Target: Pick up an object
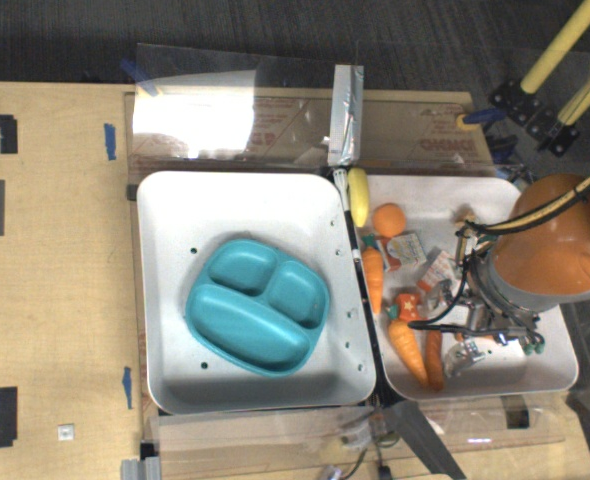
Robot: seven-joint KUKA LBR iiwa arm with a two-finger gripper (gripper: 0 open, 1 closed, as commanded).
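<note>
A grey arm with an orange band reached down into the right shallow white plastic bin (535, 373). Its two-finger gripper (465, 353) sat low among cables; its state could not be told. Just beside it lay smooth, tapered orange toy carrots (407, 346), probably light, rigid and slippery, best pinched across the thick middle. A round orange fruit (388, 218) and yellow banana (358, 196) lay farther back. The left bin (165, 268) held a glossy teal divided plate (259, 304).

Faint reddish print is showing on the clear plastic sheet (305, 128) standing behind the two bins, on its left and right halves, but the letters are too small and washed out to be read; nothing else is carrying legible text
</note>
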